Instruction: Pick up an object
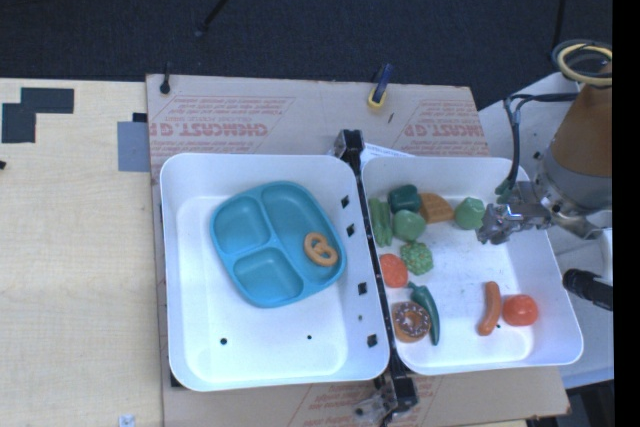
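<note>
Red block lettering runs across the brown cardboard sheet [260, 120] under the bins, printed upside down from where the camera looks, too blurred to read for sure. The left bin [190, 335] is smooth white plastic with rounded corners, and in it lies a glossy blue divided tray [250, 235] with three compartments; a small tan pretzel [321, 249] sits in the tray's right-hand compartment. The right bin [545, 350] holds a scatter of plastic toy food: a cluster of green vegetables [405, 215] at its far left, an orange lump [436, 207] and a round green piece [469, 212] just beside them, a red-orange piece [393, 269] and a knobbly green one [418, 258] a little nearer, then a frosted doughnut [410, 321] touching a dark green chilli pepper [427, 303] at the near left. A slim reddish sausage [489, 307] and a red tomato [519, 310] lie close together at the near right. The grey metal pincer [497, 227] hangs low over the bin's far right part, near the round green piece; whether it is spread or closed I cannot tell, and nothing is visibly gripped. The wooden surface [70, 265] stretches away to the left.
</note>
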{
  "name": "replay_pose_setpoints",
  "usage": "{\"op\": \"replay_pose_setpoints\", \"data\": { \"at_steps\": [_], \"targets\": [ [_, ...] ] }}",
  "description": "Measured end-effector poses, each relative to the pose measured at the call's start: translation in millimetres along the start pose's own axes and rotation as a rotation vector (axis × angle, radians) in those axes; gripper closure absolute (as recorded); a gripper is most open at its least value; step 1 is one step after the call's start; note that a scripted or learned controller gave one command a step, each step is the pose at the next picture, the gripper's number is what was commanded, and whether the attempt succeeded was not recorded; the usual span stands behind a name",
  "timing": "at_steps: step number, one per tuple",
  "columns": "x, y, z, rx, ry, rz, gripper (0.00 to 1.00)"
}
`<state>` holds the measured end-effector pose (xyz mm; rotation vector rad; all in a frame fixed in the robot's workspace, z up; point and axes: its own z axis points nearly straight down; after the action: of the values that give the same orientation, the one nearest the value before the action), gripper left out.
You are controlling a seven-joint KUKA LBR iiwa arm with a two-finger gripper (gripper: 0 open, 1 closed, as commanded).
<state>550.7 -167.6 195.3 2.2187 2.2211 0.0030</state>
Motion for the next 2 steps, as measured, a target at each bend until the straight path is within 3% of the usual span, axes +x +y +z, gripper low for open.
{"op": "replay_pose_setpoints", "data": {
  "at_steps": [1,2],
  "targets": [
    [-1,1,-34,0.001,0.0,0.0,1.0],
    [46,-1,-42,0.006,0.003,-0.003,1.0]
  ]
}}
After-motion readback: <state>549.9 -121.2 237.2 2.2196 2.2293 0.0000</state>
